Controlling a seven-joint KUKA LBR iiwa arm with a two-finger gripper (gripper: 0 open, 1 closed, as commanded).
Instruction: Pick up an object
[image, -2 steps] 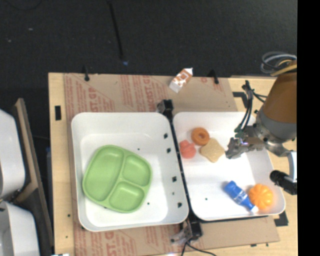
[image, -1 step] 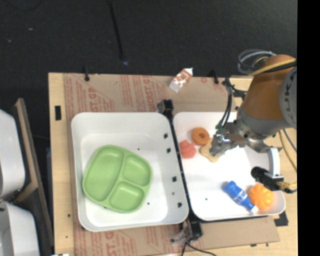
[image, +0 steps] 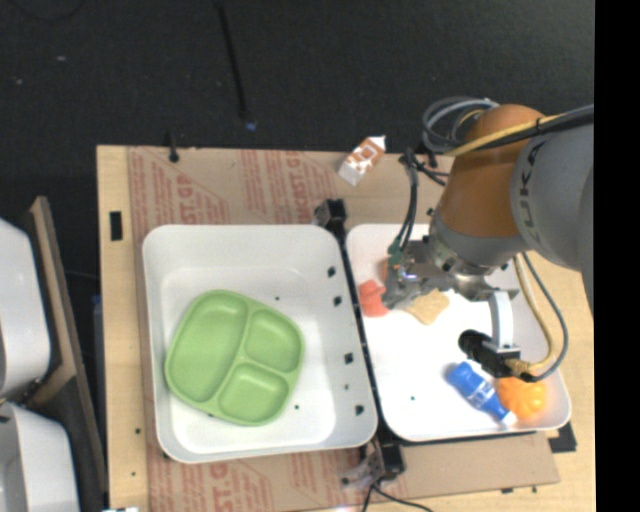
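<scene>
Hovering at the right bin's (image: 420, 420) upper-left corner, the jaws (image: 405, 285) sit between a salmon block (image: 372, 298) and a tan piece (image: 430, 308); I cannot tell their state. Descending between the two could shove both aside, grabbing neither.

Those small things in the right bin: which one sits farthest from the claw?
The orange piece, in the right bin's near right corner beside the blue one. The pink block and tan piece lie up by the claw.
</scene>
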